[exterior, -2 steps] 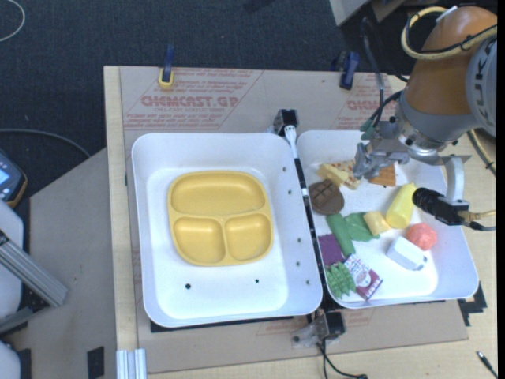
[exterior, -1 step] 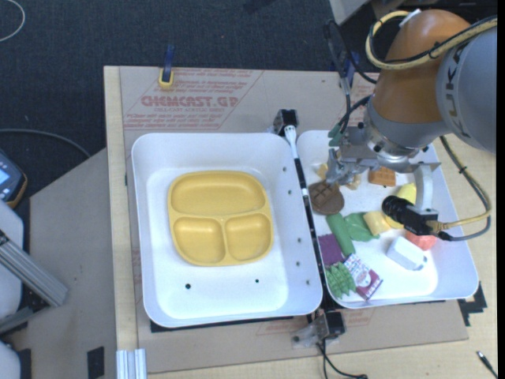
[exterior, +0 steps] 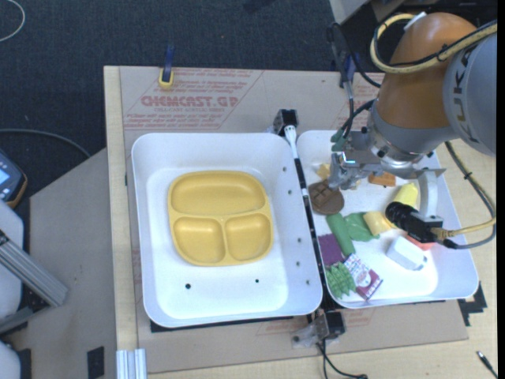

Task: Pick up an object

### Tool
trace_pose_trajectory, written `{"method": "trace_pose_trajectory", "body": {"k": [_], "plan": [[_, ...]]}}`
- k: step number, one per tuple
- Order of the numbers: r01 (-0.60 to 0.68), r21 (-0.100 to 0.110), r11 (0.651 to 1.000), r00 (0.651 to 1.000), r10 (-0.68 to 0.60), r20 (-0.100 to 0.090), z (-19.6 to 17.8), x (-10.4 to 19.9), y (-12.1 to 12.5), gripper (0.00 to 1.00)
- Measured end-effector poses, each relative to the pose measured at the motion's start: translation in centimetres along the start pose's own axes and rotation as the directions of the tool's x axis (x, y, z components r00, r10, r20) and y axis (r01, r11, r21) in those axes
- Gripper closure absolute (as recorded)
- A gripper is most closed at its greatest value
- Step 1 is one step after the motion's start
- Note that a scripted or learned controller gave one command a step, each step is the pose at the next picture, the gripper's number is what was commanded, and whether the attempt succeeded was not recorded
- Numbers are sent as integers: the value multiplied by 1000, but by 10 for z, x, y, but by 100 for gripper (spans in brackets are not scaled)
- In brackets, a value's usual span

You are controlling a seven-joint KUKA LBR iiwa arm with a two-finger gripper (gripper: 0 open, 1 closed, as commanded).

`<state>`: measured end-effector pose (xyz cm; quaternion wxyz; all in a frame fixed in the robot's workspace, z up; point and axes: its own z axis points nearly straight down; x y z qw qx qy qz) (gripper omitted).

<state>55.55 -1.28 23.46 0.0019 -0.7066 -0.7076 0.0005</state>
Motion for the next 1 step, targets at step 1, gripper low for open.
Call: {"method": "trace_pose_trajectory", "body": {"k": [1], "plan": [[-2, 1, 1000, 1000, 2, 2, 20, -4, 3, 100]]}}
